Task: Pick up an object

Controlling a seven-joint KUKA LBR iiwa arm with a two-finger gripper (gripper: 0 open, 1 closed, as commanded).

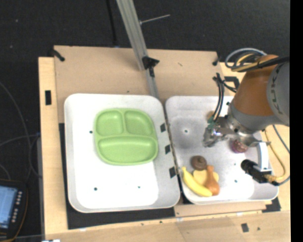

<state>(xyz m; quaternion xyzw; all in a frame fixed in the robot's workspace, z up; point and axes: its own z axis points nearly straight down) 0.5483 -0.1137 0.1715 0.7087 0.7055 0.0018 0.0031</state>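
Right bin (192, 110) as landmark. Banana (194, 183) lay at its near edge, long axis running from upper left to lower right, curved, its lower-right end against an orange chicken-leg toy (211, 180), which pointed roughly up-down. Brown round toy (198, 162) sat just above both, near but apart. Small purplish object (238, 145) lay to their upper right, partly behind the arm. Gripper (210, 136) hung over the bin's middle, above the brown toy; whether its tips were apart or together couldn't be told, nothing seen between them. No readable writing. Left of this bin, the other bin (81, 185) held a green divided plate (125, 136). Tabletop (91, 69) beneath.
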